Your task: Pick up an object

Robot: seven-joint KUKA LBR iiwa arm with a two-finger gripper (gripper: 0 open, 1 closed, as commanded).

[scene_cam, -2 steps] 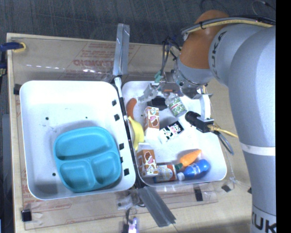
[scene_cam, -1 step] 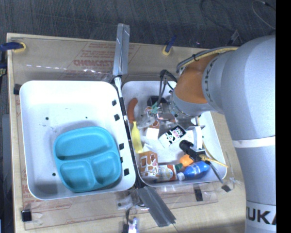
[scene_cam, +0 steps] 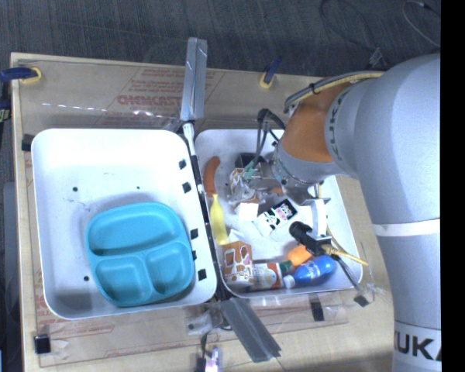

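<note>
Under arm, right bin (scene_cam: 341, 208): white black-patterned box (scene_cam: 274, 217), tilted.

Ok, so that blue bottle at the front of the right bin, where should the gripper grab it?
Probably across the middle of the blue bottle, coming straight down from above. It lies on its side along the right bin's front wall, so its rounded body faces up, though clutter crowds it.

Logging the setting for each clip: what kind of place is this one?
Probably a robotics lab bench for bin-picking trials: a KUKA arm reaches over two white bins, one cluttered with small household items, on a board held by clamps.
</note>
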